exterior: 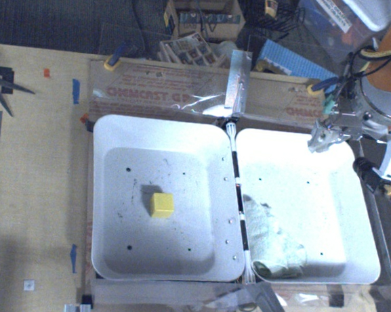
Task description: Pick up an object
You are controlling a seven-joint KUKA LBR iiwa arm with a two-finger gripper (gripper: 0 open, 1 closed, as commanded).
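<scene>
Two things are lying in the bins as candidates for a pick: a small yellow block (162,205) and a crumpled pale cloth (269,241). The block is sitting alone near the middle of the left bin (115,138), well apart from every wall. The cloth is lying in the right bin (360,221), pressed along its near-left side beside the divider, with its long axis running from the divider's middle toward the near edge and its bunched, greenish end at the near wall.

The gripper (324,137) is hanging over the far edge of the right bin, toward that bin's far-right part, with nothing between its tips; from this angle it is too small and bright to tell whether it is spread or closed.

Judging from this layout, the cloth is the nearer target: it is lying toward the near-left of the gripper, within the same bin. The block is lying further off in the same general direction, across the divider. A reach for the cloth is probably calling for a crossing of the long axis, with care about the crowding wall.
</scene>
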